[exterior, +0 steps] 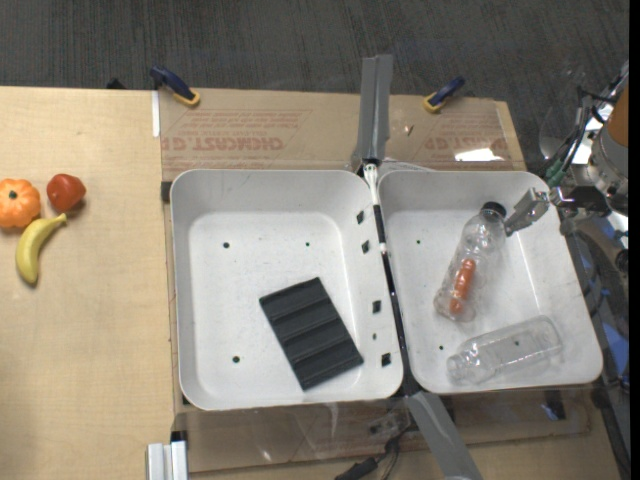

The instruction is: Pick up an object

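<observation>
White right bin (570, 268): two clear bottles. Larger (503, 350) lies along the near wall; smaller (468, 268), orange inside, lies tilted mid-bin, cap toward the far right corner. Jaws (527, 211) hang by that cap, holding nothing; gap unreadable. Advice: grip the smaller bottle's body crosswise, since clear plastic likely slips.

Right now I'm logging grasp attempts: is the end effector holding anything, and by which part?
Nothing is held. The end effector sits at the right bin's upper right, just beside the cap end of the clear bottle with orange contents, which lies on the bin floor.
</observation>
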You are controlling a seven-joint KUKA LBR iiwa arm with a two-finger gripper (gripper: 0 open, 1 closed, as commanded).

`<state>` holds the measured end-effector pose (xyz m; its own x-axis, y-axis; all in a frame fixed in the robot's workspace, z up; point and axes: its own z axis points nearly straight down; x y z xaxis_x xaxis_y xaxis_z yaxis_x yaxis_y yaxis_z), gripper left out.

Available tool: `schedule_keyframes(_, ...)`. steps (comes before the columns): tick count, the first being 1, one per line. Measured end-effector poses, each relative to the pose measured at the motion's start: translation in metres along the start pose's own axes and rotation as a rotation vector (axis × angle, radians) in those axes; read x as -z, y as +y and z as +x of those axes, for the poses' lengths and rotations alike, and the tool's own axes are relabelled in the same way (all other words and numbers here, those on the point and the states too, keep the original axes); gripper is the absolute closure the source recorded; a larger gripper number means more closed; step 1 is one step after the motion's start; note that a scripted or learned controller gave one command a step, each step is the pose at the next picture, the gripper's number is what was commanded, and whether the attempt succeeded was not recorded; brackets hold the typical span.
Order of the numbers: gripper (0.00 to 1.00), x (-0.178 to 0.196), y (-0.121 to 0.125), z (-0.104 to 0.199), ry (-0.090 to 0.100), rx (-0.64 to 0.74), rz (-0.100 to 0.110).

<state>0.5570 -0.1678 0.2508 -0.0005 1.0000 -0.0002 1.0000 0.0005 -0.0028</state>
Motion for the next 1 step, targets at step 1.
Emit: schedule_keyframes(1, 0.0, -0.1222, 0.0027, 0.0083, 0.001, -0.106, 0.0)
